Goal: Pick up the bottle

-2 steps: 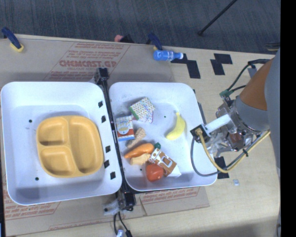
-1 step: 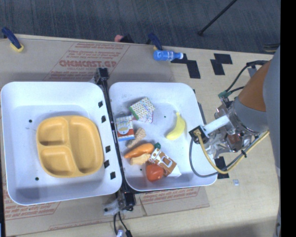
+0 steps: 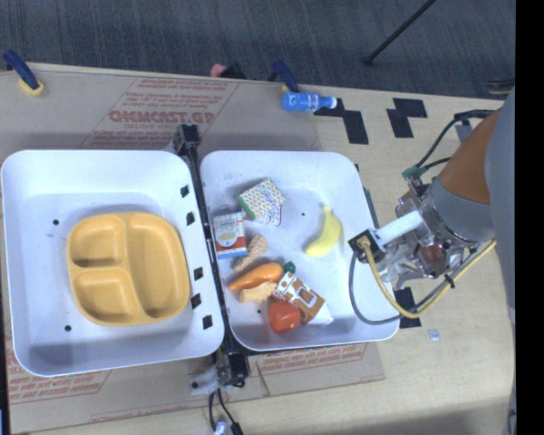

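While the tool [image 3: 415, 263] hangs just right of the right bin [image 3: 367, 208], grip state unclear to us, the bottle [image 3: 306, 101] lies on the worktop [image 3: 453, 379] beyond it.

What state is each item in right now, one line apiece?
Blue plastic bottle: lying on its side on the cardboard, outside both bins.
Yellow compartment tray: flat in the left white bin.
Yellow banana: lying in the right white bin.
Orange carrot: lying amid the toy pile.
Tool: beside the right bin.
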`<act>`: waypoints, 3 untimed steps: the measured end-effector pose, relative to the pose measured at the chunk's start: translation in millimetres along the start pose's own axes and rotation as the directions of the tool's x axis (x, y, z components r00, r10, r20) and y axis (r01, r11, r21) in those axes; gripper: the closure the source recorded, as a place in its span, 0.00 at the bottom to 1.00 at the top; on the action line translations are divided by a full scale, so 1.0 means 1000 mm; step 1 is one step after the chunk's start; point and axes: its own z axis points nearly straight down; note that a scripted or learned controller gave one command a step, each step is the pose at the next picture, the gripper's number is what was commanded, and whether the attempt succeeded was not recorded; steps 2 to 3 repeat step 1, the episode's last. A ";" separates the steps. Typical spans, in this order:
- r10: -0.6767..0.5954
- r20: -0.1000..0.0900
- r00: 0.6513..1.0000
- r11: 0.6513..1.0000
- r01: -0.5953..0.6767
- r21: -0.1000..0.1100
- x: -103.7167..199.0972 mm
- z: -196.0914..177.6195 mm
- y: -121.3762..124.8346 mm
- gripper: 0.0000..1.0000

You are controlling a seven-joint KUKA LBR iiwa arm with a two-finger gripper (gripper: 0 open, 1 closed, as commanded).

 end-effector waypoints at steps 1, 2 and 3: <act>0.000 -0.001 1.000 1.000 0.000 0.000 0.000 -0.002 0.000 1.00; 0.000 -0.001 1.000 1.000 0.000 0.000 0.000 -0.002 0.000 1.00; 0.000 -0.001 1.000 1.000 0.000 0.000 0.000 -0.002 0.000 1.00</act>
